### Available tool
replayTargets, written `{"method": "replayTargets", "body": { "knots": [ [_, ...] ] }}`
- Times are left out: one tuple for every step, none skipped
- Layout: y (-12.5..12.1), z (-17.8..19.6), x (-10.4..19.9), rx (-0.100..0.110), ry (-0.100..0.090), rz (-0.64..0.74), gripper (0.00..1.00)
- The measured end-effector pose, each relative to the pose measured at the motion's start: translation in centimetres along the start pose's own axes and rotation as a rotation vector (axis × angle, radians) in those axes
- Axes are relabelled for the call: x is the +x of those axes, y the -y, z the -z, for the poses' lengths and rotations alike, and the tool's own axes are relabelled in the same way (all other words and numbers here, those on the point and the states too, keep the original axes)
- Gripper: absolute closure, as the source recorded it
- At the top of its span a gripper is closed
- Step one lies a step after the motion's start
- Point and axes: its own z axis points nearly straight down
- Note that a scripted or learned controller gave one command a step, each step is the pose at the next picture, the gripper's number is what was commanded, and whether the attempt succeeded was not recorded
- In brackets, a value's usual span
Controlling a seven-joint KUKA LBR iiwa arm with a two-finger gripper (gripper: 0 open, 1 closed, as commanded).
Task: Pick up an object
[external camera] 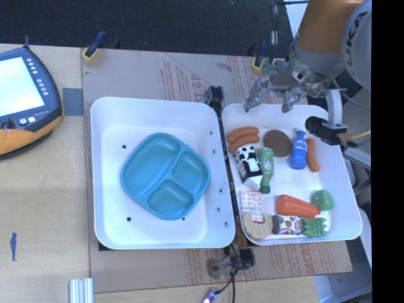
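Overhead, the open, empty tool (272, 100) hangs just beyond the sausages (243, 135).

toy foods (278, 188) crowded in right bin (349, 188), carrot (295, 205) lying flat

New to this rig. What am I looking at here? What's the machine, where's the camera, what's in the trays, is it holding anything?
One fixed camera looks down at a slant on a bench. The grey-and-orange robot arm reaches in from the right; its pincer hangs open over the right bin's far edge, holding nothing. The left bin holds a blue divided plate. The right bin holds toy food: sausages, a green bottle, a blue bottle and a carrot.
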Motion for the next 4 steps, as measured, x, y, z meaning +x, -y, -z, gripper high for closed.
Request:
{"method": "replayTargets", "body": {
  "knots": [
    [4.6, -14.8, -5.6, -0.005, 0.001, -0.003, 0.00],
    [4.5, -13.6, -5.6, -0.006, 0.000, 0.000, 1.00],
    [4.5, -13.7, -5.6, -0.006, 0.001, 0.000, 0.00],
    [2.6, -16.4, -5.0, 0.000, -0.001, -0.002, 0.00]
  ]
}}
